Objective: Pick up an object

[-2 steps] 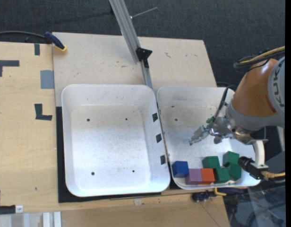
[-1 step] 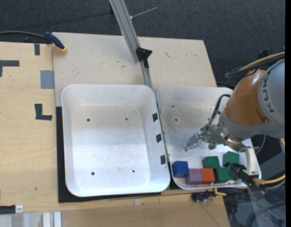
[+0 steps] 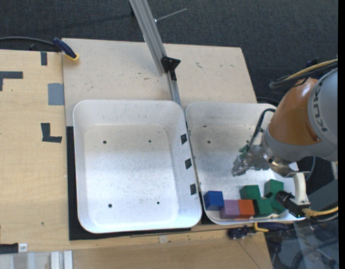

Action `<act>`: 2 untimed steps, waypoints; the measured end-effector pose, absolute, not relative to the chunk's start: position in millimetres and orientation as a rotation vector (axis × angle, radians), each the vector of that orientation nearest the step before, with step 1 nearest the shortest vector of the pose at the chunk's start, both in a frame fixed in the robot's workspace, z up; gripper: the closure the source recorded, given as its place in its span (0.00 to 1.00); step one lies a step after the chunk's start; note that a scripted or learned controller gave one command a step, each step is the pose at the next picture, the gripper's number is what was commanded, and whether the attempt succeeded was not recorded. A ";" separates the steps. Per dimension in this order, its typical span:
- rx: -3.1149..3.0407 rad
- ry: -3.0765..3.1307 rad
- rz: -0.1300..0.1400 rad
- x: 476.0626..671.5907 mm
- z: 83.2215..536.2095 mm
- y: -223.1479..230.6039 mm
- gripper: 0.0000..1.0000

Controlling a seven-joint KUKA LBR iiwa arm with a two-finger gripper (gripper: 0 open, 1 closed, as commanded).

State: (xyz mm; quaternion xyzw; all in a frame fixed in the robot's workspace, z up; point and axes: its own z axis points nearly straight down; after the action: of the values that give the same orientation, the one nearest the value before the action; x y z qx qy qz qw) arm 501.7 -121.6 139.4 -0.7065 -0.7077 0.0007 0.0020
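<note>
The pick does not look done yet, as far as this view lets me judge. The arm, grey with its orange band, reaches in from the right over the right bin, and its gripper hangs above the bare white floor of that bin, just up and to the left of the blocks. Whether the claw is open or closed I cannot tell; it reads as a small grey cluster seen from above, and nothing coloured shows in it, so I would not say it has hold of anything. The things to pick all sit crowded along the near edge of the right bin: a blue block nearest the wall between the two bins, a purple block touching an orange block beside it, and several green blocks just behind and to the right, some partly hidden under the wrist. None looks lifted; all seem to rest on the bin floor. The left bin shows speckled white floor with a few dark dots. What is left, in my judgement, is nearly everything: bringing the claw over one block, coming down, closing and lifting. No brand, label or readable writing shows anywhere; the dark marks on the wooden bench at the left are plain tape shapes, not letters.
</note>
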 end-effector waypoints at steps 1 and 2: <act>-2.222 -2.226 -0.004 497.1 197.2 -114.8 1.00; -2.220 -2.224 -0.001 497.8 220.8 -114.4 1.00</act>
State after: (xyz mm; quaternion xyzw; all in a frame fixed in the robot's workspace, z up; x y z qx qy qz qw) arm 497.8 -114.4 220.8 -0.7065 -0.7077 -0.0005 -0.0006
